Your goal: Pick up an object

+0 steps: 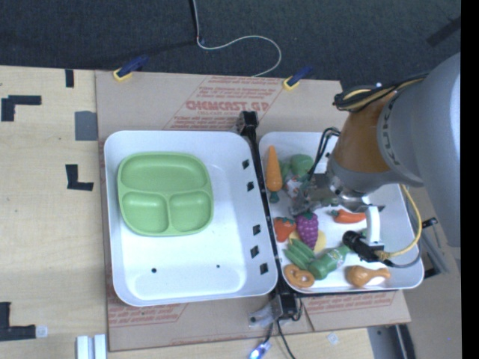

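The grey arm with the orange band (359,144) is reaching down into the right-hand shallow white bin (410,279), and its claw (305,194) is sitting low among the toy food there, just above the purple plastic bunch of grapes (307,226). The pick is looking barely begun: nothing is visibly lifted, every piece is lying on the bin floor, and the grasp and the raise are both remaining to be done. The wrist is covering the claw's tips from this slanted view, so how wide it is standing, or whether it is pinching anything, I cannot tell. The grapes, probably the target given where the claw is hovering, are lying near the bin's middle, knobbly and small, touching a yellow piece on their right. Beside them, an orange plastic carrot (274,169) is lying along the left wall, a green plastic vegetable (301,253) is resting just below the grapes, and a brown pretzel-like piece (299,277) is sitting at the front edge. The left-hand white bin (187,275) is carrying a light green sectioned plastic plate (165,193).
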`<state>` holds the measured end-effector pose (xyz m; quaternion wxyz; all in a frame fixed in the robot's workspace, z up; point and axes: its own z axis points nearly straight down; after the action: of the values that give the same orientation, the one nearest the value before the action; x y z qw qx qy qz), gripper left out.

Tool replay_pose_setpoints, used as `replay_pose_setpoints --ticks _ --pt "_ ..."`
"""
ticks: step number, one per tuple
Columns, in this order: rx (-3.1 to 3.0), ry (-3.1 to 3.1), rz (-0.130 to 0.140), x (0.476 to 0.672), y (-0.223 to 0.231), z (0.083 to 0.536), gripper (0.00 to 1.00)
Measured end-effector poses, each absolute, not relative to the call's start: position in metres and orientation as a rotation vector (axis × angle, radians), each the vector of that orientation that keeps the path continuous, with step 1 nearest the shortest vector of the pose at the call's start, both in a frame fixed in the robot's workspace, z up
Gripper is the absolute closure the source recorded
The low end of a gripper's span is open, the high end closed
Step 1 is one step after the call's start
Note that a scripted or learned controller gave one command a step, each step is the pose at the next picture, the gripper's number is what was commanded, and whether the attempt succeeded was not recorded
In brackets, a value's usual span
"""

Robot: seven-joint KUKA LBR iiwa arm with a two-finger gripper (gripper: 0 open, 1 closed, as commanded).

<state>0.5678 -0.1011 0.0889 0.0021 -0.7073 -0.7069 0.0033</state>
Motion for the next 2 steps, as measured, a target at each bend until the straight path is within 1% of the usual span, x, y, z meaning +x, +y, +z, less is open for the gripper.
replay_pose_setpoints --ticks 1,2 --pt "-2.215 -2.221 0.002 0.492 -0.061 0.185 1.0" --pt "-2.207 -2.229 0.002 0.496 0.019 0.222 1.0"
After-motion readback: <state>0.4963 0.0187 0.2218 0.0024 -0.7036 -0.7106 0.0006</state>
